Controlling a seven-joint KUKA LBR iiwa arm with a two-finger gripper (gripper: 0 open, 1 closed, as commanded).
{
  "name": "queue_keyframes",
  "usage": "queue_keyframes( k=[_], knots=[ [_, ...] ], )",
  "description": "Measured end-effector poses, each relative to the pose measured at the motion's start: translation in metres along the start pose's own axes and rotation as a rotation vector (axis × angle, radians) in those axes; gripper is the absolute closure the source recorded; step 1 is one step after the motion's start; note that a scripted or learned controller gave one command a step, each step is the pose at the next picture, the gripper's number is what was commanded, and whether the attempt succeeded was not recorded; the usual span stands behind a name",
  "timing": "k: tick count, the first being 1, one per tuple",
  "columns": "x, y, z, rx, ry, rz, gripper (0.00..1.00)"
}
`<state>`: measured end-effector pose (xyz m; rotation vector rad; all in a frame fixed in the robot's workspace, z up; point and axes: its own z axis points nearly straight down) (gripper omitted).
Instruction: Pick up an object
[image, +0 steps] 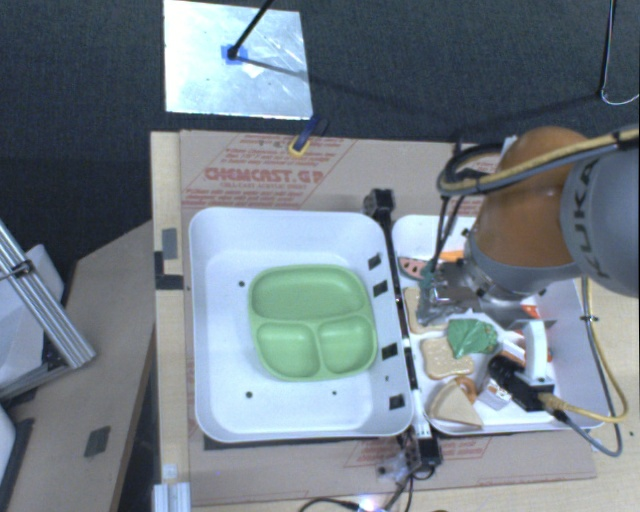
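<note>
While the arm (545, 215) reaches in from the right, it hangs low over the right bin (412, 232).
Gripper: (437, 298) at the right bin's left side, above the clutter; whether the tool is spread or pressed together, cannot tell.
Objects, right bin: green leaf-shaped piece (470, 336) just right of the gripper; toast-like slice (442, 357) below it; tan wedge (455, 405) near the front edge; orange piece (413, 267) at the upper left.
Left bin: (215, 300) holds a green divided tray (308, 322), three compartments, lying flat at centre.
</note>
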<state>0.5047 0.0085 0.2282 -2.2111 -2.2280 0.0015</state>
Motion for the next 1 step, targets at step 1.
queue_keyframes(
  k=[1],
  knots=[
    [0.0111,0.0119,-0.0033,-0.005,-0.001,0.000,1.00]
  ],
)
